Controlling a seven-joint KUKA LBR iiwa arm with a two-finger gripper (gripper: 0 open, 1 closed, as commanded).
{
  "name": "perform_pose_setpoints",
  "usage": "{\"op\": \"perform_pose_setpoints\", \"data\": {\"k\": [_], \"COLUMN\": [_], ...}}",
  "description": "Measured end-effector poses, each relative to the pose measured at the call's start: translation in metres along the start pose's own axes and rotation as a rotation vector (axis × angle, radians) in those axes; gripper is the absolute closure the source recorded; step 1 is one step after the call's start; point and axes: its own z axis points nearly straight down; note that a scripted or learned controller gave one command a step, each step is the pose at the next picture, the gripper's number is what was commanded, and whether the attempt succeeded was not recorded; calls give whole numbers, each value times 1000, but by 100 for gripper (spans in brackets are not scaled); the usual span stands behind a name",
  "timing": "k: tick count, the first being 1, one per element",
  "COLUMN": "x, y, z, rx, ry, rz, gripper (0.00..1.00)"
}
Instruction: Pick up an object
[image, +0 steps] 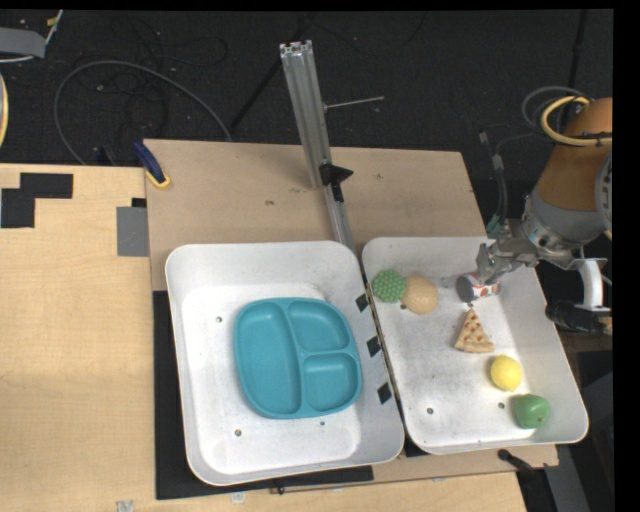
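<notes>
A pale wooden bench (400, 190) sits over a dark floor strewn with cables, and a slim metal post (310, 120) rises from its middle toward twelve o'clock. Two shallow white bins lie side by side on it.

From the overhead camera, the left bin (200, 300) carries a teal divided tray (297, 357) near its centre, three compartments showing, tilted a little off square. The right bin (440, 410) holds the loose pieces. At about eleven o'clock in that bin a bumpy green ball (389, 287) sits touching a cream, egg-like lump (421, 296) just to its three o'clock side. Near the middle lies a pizza-slice wedge (474, 333), point aimed toward twelve. Toward five o'clock there is a yellow lemon-like piece (507, 373), and just beyond it, nearer the corner, a green round fruit (531, 410); the two are near but apart.

The arm (570, 190) comes in from three o'clock, grey with orange above the wrist. Its gripper (487, 283) hangs low at the bin's upper right, around one o'clock, just above the pizza wedge's tip. A small item with a red and white look (484, 290) sits right at the tips, but it is too small and shadowed to name. How the jaws stand, and whether they hold anything, I cannot tell from this angle.
</notes>
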Motion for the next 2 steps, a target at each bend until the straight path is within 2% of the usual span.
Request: {"op": "perform_pose_setpoints", "data": {"k": [2], "x": [-7], "y": [2], "z": [-78], "rx": [3], "ry": [1], "rz": [0], "gripper": [100]}}
